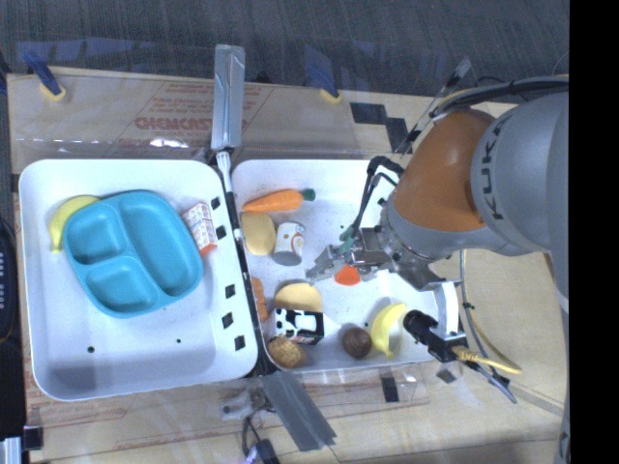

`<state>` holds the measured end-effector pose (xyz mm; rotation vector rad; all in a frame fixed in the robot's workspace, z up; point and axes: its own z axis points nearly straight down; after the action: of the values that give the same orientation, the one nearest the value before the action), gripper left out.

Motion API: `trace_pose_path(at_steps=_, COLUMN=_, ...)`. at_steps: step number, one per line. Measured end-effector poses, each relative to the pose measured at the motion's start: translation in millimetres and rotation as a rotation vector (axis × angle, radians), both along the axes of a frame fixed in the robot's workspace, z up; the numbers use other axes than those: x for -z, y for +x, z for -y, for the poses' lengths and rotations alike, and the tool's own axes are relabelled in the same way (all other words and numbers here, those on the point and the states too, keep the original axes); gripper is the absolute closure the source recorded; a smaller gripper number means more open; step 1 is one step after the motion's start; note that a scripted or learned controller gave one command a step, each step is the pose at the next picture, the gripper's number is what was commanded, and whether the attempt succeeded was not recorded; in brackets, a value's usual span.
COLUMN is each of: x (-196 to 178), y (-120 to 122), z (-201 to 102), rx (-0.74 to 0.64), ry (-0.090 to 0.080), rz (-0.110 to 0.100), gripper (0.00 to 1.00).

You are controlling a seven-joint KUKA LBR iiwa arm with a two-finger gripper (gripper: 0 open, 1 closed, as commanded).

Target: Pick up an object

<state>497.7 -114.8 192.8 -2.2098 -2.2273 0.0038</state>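
Looking down through the camera view, I found the gripper [334, 257] at the centre-right of the frame, low over the right bin [329, 177], with the grey-and-orange arm [455, 187] bulking in from the right. Its fingers were too small and tangled with the wrist hardware for me to read; I could not tell whether they stood apart or closed, and nothing showed plainly between them.

Just beside the gripper, touching or nearly so at its lower right, lay a small orange-red piece [347, 276], which I judged the likeliest target. It looked like a light plastic toy, stiff and smooth, so prone to skid out of a pinch. I would have taken it across its narrow middle, square on.

Around it in the same bin lay a toy carrot [276, 200] toward the upper middle, a pale yellow lump [257, 232], a small white can [288, 242] on its side, a yellow wedge [300, 296], a black-and-white block [300, 327], a brown round thing [357, 340] and a small banana [387, 325] along the lower edge. All seemed light and rigid; the can would roll.

In the left of the frame, the left bin [135, 365] held a blue divided tray [131, 249], a second banana [66, 216] tucked beneath its upper-left corner, and a small striped carton [200, 226] just beside its right rim.
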Motion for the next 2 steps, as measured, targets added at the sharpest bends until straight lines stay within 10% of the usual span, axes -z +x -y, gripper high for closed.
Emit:
trace_pose_path(at_steps=1, x=100.5, y=25.5, z=63.1, rx=0.088, ry=-0.002, rz=0.005, gripper=0.0)
trace_pose_path(at_steps=2, x=91.5, y=25.0, z=62.9, rx=0.083, ry=-0.003, rz=0.002, gripper=1.0)
